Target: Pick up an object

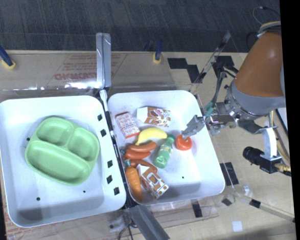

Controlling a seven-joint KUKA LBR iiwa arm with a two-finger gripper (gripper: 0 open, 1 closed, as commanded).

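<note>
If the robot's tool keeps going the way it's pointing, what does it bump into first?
Probably the small red-orange toy. The tool points down-left into the right bin, and that toy sits just beneath its tip. How high the tool hangs above it is hard to judge.

A green divided plate lies in the left white bin. Behind that bin, two blue clamps grip the bench edge, well apart from each other.

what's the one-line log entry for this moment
stage: approach | hand low over right bin, next to tomato | nothing seen held | left bin: green plate
</note>
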